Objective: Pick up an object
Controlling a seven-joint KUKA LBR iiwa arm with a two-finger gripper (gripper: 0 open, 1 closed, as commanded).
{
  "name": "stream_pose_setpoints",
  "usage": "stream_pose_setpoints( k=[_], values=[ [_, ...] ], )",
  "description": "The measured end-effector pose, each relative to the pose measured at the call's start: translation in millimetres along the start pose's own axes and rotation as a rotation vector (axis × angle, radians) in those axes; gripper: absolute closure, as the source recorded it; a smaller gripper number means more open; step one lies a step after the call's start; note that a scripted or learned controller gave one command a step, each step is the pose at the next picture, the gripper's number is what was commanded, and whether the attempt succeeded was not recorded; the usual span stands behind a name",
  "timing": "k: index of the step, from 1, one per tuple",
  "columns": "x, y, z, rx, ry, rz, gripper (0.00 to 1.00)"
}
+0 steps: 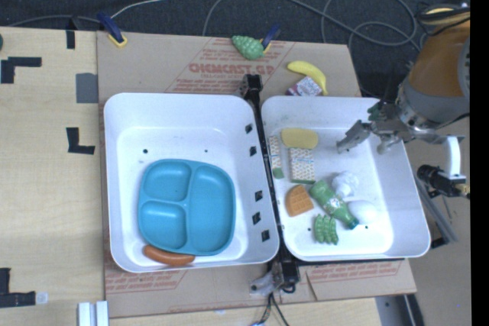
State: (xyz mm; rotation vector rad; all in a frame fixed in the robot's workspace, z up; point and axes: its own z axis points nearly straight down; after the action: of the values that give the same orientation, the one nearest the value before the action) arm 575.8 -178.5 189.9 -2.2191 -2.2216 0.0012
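Gripper (pixel 373 135) hangs over the right bin (pixel 397 237), upper-right part, fingers spread apart w/ nothing between them. Nothing picked yet. Candidates sit well apart from it toward 7–8 o'clock: yellow piece (pixel 299 138) near bin's 11 o'clock corner, patterned pad (pixel 301 163) just below it, orange piece (pixel 299 200), green bottle (pixel 332 201), white lump (pixel 345 183), green bunch (pixel 325 229) at 6 o'clock.

Risks, as I judge: cluster is tight, so a drop there could wedge fingers on two items & grip neither; white things vs white bin = poor contrast. Blue tray (pixel 187 208) & sausage (pixel 168 256) lie in left bin (pixel 122 164).
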Motion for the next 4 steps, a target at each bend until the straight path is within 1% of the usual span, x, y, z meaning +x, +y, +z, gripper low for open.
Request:
stream_pose_setpoints(
  k=[1,2,3,4],
  values=[
    [57,-20,101,-0.009,-0.002,0.0,0.0],
    [83,-60,103,-0.008,-0.003,0.001,0.0],
    [80,-68,103,-0.007,-0.002,0.0,0.0],
    [79,-19,104,-0.005,-0.002,0.0,0.0]
  ],
)
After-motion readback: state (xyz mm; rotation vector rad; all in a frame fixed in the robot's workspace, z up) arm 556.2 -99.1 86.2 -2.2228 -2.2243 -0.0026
